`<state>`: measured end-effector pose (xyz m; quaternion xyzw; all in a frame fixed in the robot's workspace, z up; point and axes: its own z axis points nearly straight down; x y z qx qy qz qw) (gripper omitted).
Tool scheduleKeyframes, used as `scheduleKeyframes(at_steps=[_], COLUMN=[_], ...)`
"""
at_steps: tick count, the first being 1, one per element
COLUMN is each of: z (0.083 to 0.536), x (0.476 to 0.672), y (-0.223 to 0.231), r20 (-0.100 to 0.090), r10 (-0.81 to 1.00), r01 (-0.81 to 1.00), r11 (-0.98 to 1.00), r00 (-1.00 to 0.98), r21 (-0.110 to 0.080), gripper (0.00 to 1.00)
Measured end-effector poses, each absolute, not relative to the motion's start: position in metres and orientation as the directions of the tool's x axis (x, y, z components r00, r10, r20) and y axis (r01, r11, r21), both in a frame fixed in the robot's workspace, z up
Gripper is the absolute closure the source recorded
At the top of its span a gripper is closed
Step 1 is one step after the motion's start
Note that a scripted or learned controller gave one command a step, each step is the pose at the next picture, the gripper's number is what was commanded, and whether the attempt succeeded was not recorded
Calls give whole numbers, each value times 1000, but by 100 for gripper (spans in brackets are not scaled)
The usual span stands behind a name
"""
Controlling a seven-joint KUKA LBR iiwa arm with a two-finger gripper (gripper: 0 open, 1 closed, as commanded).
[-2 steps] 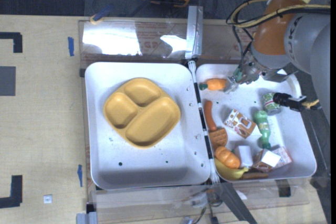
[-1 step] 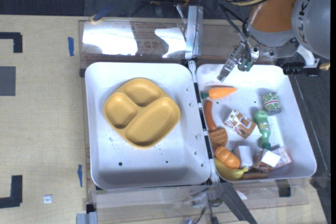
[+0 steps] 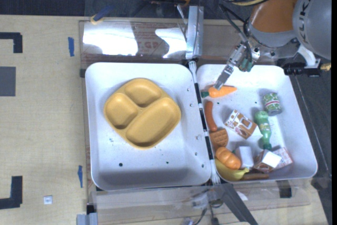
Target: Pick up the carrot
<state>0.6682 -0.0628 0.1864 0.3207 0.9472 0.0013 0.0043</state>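
Here the carrot lies almost level across the right bin, green top leftward; whether the fingers grip it, I cannot tell.

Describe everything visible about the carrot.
The carrot is a small orange toy with a bit of green at its left end, smooth and plastic-looking. It lies on its side, roughly level across the picture, on the floor of the right bin near its upper left corner, close to the wall between the bins. The gripper comes down right above it, at or very near its top; whether they touch is unclear. A sausage lies just below, apart from it.
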Motion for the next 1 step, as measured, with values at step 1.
scheduleKeyframes(at_steps=[1], z=[146], x=[625], y=[-91], r20=[1], r10=[725], r01=[725], r11=[688], r00=[-688], r21=[0], gripper=[0])
